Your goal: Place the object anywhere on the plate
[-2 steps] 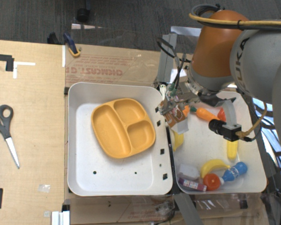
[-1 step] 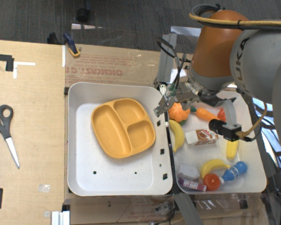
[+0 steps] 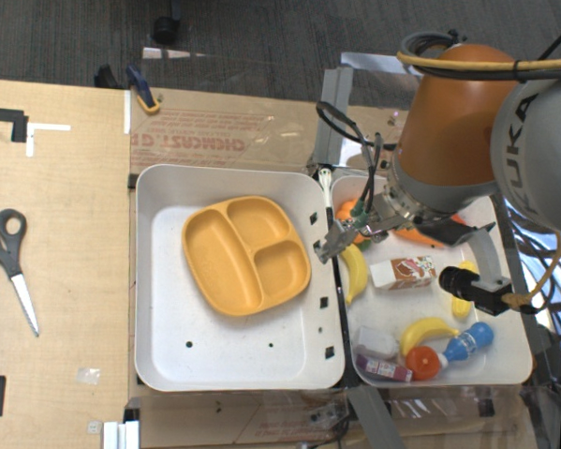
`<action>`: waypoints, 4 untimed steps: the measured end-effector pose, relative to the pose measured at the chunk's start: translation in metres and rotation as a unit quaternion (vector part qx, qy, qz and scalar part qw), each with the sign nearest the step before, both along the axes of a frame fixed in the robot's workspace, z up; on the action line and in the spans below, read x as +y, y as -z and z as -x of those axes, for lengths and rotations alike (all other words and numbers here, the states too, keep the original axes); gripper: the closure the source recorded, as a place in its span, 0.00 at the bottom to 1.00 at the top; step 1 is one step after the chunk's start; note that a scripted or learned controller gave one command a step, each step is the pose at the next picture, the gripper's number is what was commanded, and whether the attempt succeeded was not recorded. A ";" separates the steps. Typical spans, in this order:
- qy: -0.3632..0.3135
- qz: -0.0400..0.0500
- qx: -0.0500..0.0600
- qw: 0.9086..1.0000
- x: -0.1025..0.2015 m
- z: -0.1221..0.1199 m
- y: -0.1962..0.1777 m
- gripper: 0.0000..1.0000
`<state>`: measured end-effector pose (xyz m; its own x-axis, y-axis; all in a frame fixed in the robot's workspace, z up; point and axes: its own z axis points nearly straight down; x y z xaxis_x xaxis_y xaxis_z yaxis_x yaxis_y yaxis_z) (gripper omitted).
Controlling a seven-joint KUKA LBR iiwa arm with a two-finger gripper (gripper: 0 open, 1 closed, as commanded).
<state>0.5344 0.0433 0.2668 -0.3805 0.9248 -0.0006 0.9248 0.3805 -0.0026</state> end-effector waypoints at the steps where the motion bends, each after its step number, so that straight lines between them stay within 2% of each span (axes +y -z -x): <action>1: 0.001 0.001 0.000 1.000 -0.002 -0.001 -0.008 1.00; 2: 0.001 0.001 0.000 1.000 -0.002 -0.001 -0.008 0.00; 3: 0.002 0.001 0.001 1.000 -0.003 -0.002 -0.016 1.00; 4: 0.002 0.001 0.001 1.000 -0.003 -0.002 -0.016 0.00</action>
